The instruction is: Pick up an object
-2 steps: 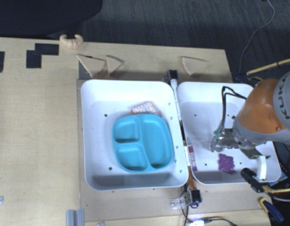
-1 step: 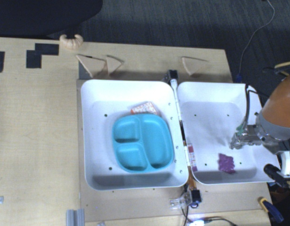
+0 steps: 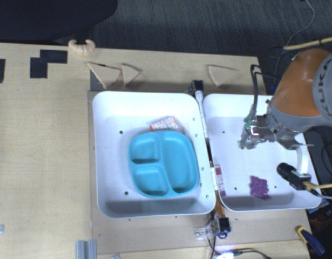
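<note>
My end effector (image 3: 251, 136) hangs over the right bin (image 3: 230, 117), apart from the purple object (image 3: 258, 186); its grip state I cannot tell.

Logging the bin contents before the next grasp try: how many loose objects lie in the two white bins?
3: a blue divided tray and a red-printed packet behind it in the left bin; a purple object in the right bin. The tray may hide more.

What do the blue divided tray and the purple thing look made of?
Blue divided tray: likely moulded plastic, smooth with a soft sheen, rounded compartment walls, uniform colour. Purple thing: matte, ragged outline, looks soft, maybe fabric or foam; too small to tell for sure.
</note>
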You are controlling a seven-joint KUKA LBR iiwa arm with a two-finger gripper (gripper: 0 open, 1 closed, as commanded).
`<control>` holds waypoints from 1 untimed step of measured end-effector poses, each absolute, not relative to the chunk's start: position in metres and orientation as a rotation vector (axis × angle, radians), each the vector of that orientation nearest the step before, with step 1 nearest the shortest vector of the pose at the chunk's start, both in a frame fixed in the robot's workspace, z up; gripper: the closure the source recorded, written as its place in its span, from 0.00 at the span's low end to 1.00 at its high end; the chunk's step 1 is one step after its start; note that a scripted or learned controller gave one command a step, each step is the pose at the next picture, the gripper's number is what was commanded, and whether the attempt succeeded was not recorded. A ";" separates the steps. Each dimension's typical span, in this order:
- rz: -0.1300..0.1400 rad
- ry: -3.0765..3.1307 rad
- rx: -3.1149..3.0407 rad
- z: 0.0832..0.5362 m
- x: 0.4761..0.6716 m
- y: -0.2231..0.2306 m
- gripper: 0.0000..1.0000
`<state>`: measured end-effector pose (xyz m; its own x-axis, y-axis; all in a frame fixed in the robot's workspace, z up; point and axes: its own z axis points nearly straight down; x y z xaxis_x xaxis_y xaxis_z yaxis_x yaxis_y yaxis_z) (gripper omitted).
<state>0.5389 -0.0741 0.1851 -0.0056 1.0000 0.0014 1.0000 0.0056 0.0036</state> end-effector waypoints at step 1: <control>0.001 2.223 2.219 0.175 0.500 -0.100 1.00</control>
